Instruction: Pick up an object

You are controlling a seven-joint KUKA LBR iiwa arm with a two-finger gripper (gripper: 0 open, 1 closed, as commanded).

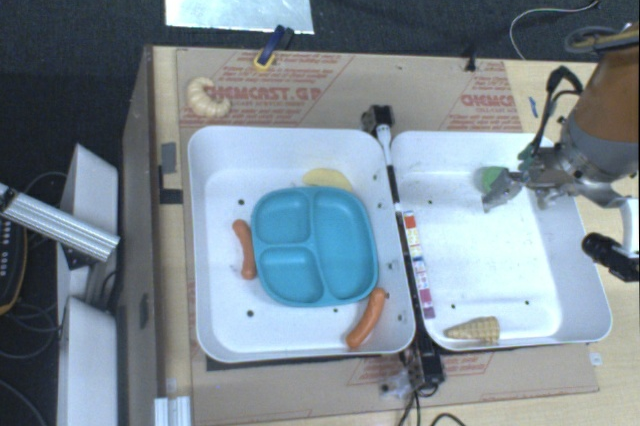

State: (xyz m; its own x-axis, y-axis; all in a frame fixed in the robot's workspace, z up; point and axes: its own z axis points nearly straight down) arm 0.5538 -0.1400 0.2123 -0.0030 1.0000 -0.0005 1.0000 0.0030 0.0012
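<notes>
Far left of the gripper [520, 186], in the other bin [205, 244], two sausages [245, 249] flank a blue divided plate [313, 245]. Just left of the fingertips lies a green object [490, 178], not visibly clasped. Whether the tool is parted or closed cannot be told.

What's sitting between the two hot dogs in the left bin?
In the camera view, the blue divided plate lies between them: one hot dog is off its left edge, the other hot dog by its lower right corner.
</notes>
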